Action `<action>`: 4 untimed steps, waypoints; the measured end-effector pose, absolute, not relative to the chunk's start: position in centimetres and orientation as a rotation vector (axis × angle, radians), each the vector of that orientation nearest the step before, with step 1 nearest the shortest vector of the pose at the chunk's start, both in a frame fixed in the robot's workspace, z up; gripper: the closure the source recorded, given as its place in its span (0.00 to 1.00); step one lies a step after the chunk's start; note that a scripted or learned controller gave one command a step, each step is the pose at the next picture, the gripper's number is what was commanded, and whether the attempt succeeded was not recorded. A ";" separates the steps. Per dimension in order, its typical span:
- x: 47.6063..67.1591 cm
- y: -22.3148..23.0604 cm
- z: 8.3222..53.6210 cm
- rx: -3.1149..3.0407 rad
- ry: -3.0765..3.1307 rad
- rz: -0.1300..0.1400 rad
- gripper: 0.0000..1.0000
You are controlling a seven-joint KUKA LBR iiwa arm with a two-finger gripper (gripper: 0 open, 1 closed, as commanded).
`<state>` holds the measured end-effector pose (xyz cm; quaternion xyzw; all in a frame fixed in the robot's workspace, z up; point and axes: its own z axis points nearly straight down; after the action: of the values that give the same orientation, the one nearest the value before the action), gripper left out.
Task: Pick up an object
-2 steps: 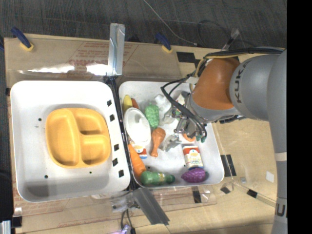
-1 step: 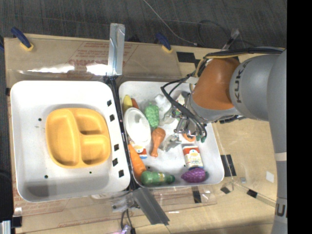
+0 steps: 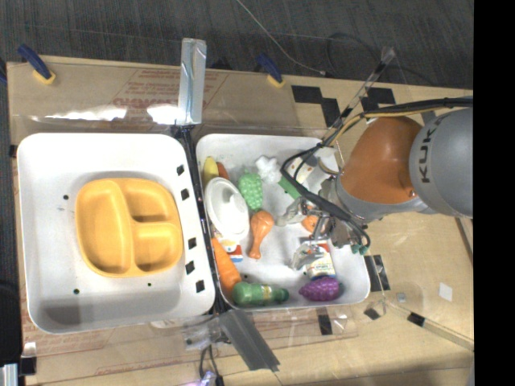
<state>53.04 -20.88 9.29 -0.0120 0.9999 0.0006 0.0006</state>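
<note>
My gripper (image 3: 310,240) hangs low in the right bin (image 3: 265,147), on its right side, just above a small jar with a red and white label (image 3: 322,265). A purple grape bunch (image 3: 320,289) lies in front of it. To its left lie an orange drumstick (image 3: 259,230), a white bowl (image 3: 224,207), a green bumpy fruit (image 3: 252,189), a carrot (image 3: 226,270) and a green avocado-like piece (image 3: 259,294). Cables and the wrist hide the fingertips.
The left bin (image 3: 48,296) holds a yellow divided tray (image 3: 130,225). A yellow banana tip (image 3: 211,168) and a white piece (image 3: 267,167) sit at the back of the right bin. The arm's orange band (image 3: 378,163) overhangs the right bin's right wall.
</note>
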 end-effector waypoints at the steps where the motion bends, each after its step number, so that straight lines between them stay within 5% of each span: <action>1: 56.2 -20.9 9.4 -0.248 3.127 -0.002 0.00; 2: 57.3 -20.5 9.4 -0.394 3.111 -0.003 0.00; 3: 57.5 -20.4 10.5 -0.401 3.104 -0.006 1.00; 4: 64.4 -18.5 24.2 0.001 3.131 -0.005 1.00</action>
<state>64.40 -18.48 24.16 0.0004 1.0000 -0.0014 0.0052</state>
